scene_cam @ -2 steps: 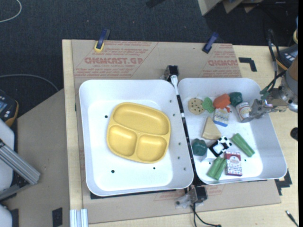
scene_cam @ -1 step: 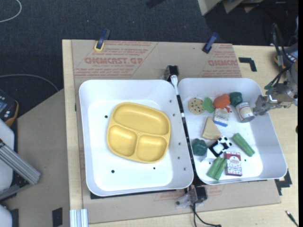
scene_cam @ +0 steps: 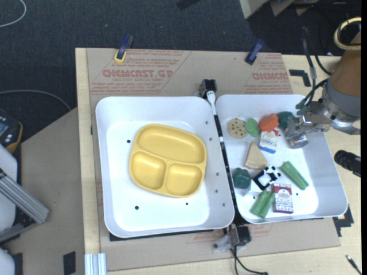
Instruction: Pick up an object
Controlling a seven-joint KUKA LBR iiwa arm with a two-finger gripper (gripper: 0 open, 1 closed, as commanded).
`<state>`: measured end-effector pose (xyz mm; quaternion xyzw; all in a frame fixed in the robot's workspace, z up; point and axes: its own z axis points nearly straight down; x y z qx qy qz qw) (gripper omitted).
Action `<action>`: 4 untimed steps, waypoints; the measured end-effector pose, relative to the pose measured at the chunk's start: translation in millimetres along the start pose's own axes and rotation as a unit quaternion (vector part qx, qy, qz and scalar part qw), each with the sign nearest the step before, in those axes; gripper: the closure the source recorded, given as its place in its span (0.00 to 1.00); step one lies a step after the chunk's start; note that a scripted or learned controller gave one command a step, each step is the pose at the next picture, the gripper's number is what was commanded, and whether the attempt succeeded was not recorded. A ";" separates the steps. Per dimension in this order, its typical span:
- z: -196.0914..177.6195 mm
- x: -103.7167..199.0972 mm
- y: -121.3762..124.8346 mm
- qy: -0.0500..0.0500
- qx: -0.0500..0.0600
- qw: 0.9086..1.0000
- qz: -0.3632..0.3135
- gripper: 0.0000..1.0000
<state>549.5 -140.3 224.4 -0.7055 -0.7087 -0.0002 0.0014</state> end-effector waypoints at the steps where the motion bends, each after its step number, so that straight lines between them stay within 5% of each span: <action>1: -9.4 47.3 -16.8 0.000 0.000 1.000 0.001 1.00; 2: -12.7 94.7 -28.2 0.000 0.001 1.000 0.000 1.00; 4: -0.6 120.1 -44.2 -0.001 0.001 1.000 0.003 1.00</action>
